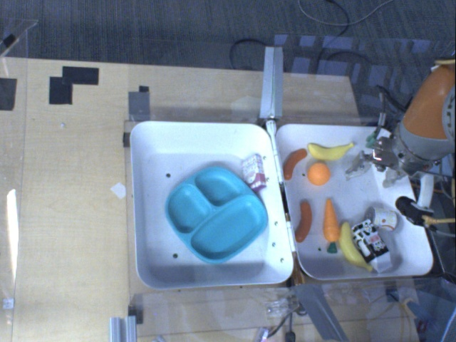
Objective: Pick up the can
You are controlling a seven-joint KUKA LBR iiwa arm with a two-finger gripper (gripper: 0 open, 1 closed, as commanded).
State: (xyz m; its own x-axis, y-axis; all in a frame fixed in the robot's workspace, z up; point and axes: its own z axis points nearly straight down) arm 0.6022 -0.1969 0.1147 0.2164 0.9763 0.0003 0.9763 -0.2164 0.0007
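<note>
Judging by how things lie, you have nothing lifted yet: the small crumpled red-and-white can rests in the left white bin, touching the blue divided plastic tray. Your two-finger gripper hovers over the right white bin, well apart from it; whether it's open or closed I cannot tell.

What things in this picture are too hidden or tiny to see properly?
- Gripper: small and blurry in the camera view, so its fingers' state is unclear.
- Arm: cut off by the right edge.
- Can: its label is too small to read.
- Packet by the blue plate: print too small to make out.
</note>
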